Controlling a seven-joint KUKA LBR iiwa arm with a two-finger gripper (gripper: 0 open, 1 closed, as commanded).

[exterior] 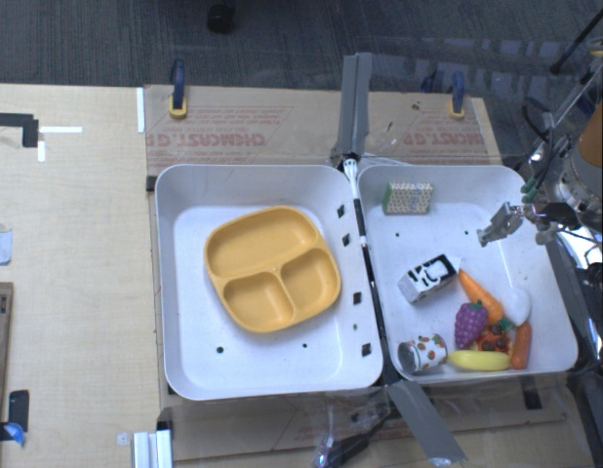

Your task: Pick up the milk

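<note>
Milk (pixel 429 277) lies tipped in the right bin (pixel 448 198), untouched. Gripper (pixel 501 224) hovers apart, fingers seemingly spread and empty; the approach step remains, calling for descent leftward over the carton.

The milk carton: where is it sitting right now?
In the camera view, the milk carton lies on its side near the middle of the right bin, just left of the carrot and above the small can.

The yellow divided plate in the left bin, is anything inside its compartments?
No. All three compartments of the yellow plate look bare, with no food in them. The left bin's floor beneath the plate is covered, so anything under it cannot be seen.
</note>
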